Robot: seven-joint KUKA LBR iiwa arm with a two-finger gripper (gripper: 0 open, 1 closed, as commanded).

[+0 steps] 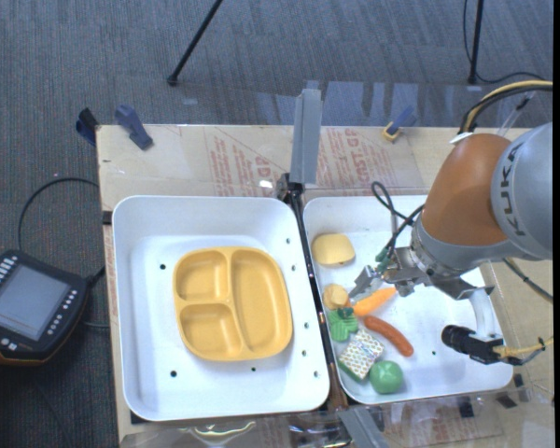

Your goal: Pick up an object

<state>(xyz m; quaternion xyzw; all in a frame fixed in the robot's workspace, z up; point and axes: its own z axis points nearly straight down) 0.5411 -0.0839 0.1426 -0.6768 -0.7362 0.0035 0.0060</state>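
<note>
Right bin [406,215] holds small toy foods: pale bun [333,248] at back, orange carrot [375,300], red sausage [390,336], yellow piece [335,296], green piece [343,325], checkered packet [360,355], green ball [386,376] at front.

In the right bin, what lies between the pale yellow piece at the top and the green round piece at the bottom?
In the camera view, between the pale yellow piece and the green round piece lie an orange carrot and a red sausage.

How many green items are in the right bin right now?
3, all near the right bin's front-left corner: a small green piece by the divider, a green round fruit at the front, and a green-edged packet between them. The arm may hide more.
</note>
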